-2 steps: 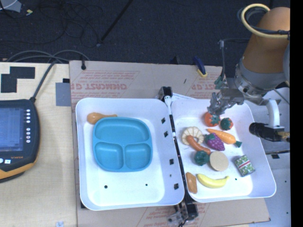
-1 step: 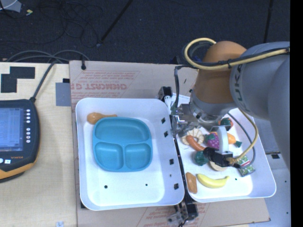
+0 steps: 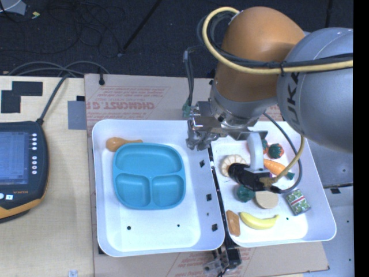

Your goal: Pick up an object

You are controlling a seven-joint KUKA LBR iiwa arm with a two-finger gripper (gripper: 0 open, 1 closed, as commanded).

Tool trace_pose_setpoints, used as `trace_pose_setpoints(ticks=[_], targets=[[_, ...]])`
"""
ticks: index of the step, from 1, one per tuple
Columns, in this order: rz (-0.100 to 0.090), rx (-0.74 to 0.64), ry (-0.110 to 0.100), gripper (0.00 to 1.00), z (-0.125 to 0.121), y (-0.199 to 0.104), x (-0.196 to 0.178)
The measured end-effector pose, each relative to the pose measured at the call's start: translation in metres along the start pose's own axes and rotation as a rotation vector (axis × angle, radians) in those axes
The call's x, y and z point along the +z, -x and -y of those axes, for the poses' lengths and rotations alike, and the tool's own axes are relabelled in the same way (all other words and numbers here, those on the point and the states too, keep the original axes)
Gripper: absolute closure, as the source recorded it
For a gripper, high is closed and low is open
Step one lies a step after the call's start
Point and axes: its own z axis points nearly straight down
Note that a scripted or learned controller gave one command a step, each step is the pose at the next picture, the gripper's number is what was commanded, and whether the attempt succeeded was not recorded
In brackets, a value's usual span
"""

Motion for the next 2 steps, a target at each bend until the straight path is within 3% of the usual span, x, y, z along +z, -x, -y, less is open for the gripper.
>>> trace_pose_setpoints(ticks=[1,2], targets=[[0.005,0.009,-0.014,1.00,0.025,-0.018,0.036],[0.003,0.006,-0.007,1.00,0.069,-0.057,-0.017]])
